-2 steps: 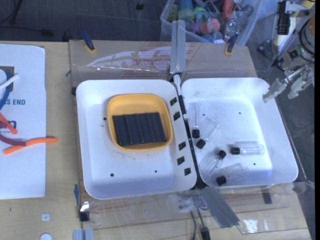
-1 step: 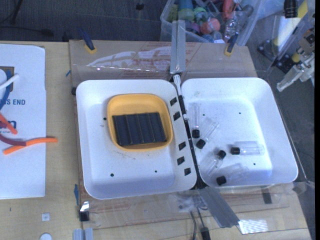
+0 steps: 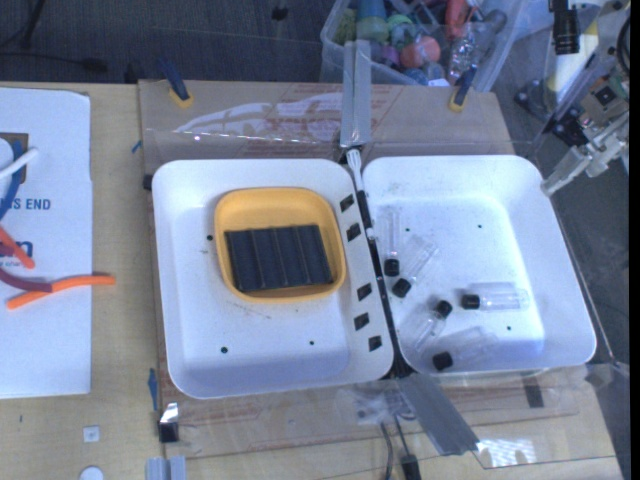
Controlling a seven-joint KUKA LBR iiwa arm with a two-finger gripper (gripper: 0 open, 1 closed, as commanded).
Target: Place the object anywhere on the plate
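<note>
Yellow plate (image 3: pixel 278 208) sits in the left bin (image 3: pixel 185 268), bearing a dark ribbed slab (image 3: pixel 279 257); clear black-capped vials (image 3: pixel 490 298), the likely pick objects, lie scattered in the right bin (image 3: pixel 520 198); gripper (image 3: pixel 590 158) waits at far right, finger state indiscernible.

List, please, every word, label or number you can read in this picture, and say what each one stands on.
"S END": on the white sheet at the bench's left; its start is cut off.
A dark blue mark below it, by the orange tool: too cropped to read.
I can read nothing on the plate, bins or vials.
</note>
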